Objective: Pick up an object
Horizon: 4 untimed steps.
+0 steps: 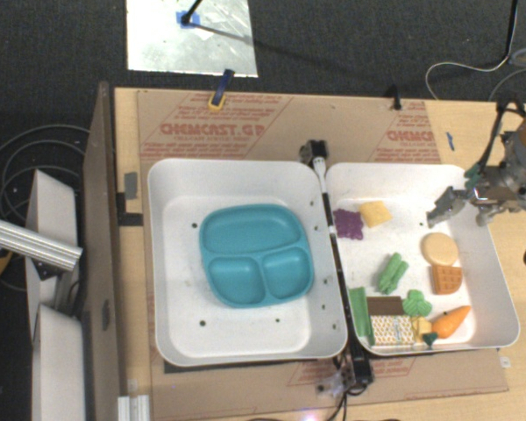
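Gripper point(448, 205) over upper right corner of right bin point(403, 175), above round tan cookie point(439, 249). Finger state: cannot tell; nothing seen held. Right bin contents: yellow block point(375, 213), purple piece point(348, 224), green pickle point(391, 273), waffle point(446, 279), broccoli point(416, 303), carrot point(450, 321), chocolate bar point(385, 305). Left bin point(171, 235) holds teal divided tray point(256, 254). Items lie apart from gripper.

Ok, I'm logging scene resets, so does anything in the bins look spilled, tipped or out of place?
Nothing stands out. The teal divided plate lies flat in the left bin. The toy foods, among them the carrot, waffle and purple piece, all lie inside the right bin. The gripper hangs above that bin.
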Each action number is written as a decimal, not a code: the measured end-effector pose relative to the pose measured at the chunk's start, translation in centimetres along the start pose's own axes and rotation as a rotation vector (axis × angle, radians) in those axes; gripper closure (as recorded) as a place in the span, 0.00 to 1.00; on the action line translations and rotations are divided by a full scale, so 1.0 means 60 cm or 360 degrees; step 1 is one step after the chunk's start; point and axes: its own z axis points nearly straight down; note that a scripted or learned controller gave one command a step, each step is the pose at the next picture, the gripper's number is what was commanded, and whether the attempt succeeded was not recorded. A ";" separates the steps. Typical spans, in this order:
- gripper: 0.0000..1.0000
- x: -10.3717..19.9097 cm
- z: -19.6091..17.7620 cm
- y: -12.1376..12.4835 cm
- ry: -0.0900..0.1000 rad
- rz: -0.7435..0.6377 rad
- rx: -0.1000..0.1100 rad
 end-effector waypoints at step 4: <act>0.00 0.052 0.333 0.016 0.0002 0.0002 0.0002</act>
